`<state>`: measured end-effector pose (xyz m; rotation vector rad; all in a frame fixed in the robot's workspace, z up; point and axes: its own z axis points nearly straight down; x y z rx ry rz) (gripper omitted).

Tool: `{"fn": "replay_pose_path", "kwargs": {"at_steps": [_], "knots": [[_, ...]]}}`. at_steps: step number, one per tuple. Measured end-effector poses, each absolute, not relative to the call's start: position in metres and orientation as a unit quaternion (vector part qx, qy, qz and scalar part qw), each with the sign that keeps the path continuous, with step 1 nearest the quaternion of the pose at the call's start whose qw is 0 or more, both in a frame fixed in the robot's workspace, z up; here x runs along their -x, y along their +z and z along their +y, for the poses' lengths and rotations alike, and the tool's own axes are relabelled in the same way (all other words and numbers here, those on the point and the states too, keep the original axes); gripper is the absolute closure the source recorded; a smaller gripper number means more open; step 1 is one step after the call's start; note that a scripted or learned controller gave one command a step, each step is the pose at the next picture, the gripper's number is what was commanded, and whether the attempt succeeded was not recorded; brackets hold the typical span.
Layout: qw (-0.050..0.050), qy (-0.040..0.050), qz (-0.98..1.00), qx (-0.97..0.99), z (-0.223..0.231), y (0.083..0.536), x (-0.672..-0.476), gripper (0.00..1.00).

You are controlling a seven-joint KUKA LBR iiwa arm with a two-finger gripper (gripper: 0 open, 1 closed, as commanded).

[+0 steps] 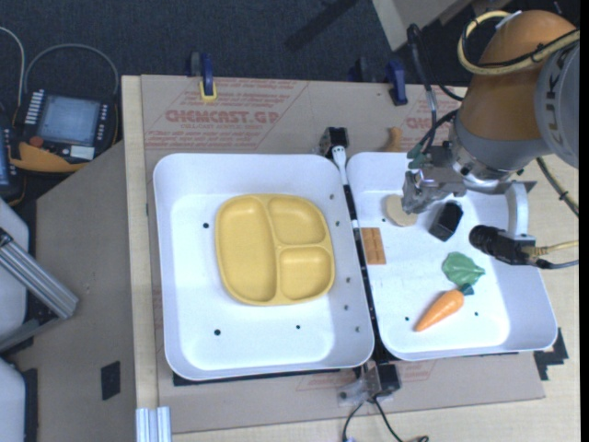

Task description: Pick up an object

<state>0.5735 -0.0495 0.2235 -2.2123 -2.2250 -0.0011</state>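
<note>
In the right bin (pixel 515 334) lies a toy carrot (pixel 440 308), orange, its green leafy top (pixel 461 269) pointing up and right. A small brown rectangular block (pixel 372 246) rests by the bin's left wall. A round tan piece (pixel 398 212) lies in the bin's upper left part. My gripper (pixel 419 194) hangs low right over the tan piece's right edge and partly covers it. Just right of the gripper is a small black thing (pixel 446 220); whether it is a loose object or part of the tool is unclear.
The left bin (pixel 184 284) holds a yellow three-compartment plate (pixel 273 247). A black clip (pixel 335 142) sits where the bins meet at the top. A black connector with cable (pixel 499 243) sticks out from the arm over the right bin.
</note>
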Motion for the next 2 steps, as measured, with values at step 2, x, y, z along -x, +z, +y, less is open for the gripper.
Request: {"fn": "replay_pose_path", "kwargs": {"at_steps": [2], "knots": [[0.002,0.0001,-0.709,0.705,0.051,0.226,-0.524,1.00]]}}
